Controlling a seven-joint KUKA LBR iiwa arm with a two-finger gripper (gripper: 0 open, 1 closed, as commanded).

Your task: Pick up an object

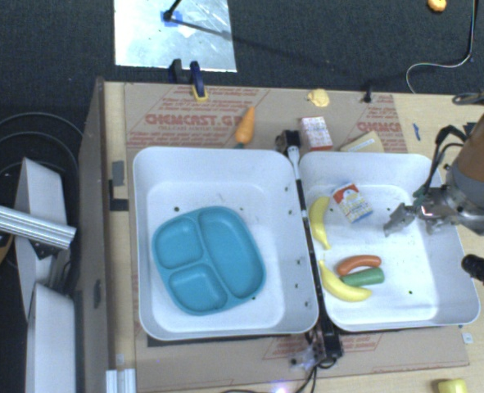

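Nearest the camera, at the front of the right bin (450, 313), lies a tight cluster: a yellow banana (344, 285) with a green piece (364, 277) and a red-orange sausage-shaped piece (359, 263) stacked just behind it, all three touching or nearly so. A second banana (318, 221) lies along the bin's left wall, and a small red-and-white carton (352, 203) rests on the bin floor near the back, tilted.

The task names no specific object, so any of these qualifies. The carton is the nearest candidate to the gripper (404, 217) and stands apart from its neighbours, which in my judgement makes it the cleanest target. The front cluster carries more risk: closing on one piece is likely to push or drag the others.

To execute the step well, centre the gripper over a single isolated object, align the closing axis across its narrow dimension, and descend until the fingertips flank it before closing. Avoid the bin walls, where a finger can catch.

The gripper sits over the right-hand middle of the right bin, to the right of the carton and apart from it. Its fingers appear spread, pointing toward the bin's left, and nothing lies between them. Contact with the bin floor cannot be determined from this angle.

Outward from the work area, the left bin (156, 178) holds a blue compartment tray (208, 259). Behind the bins, a carrot-like orange piece (245, 126) and a small box (315, 133) rest on the bench (225, 109).
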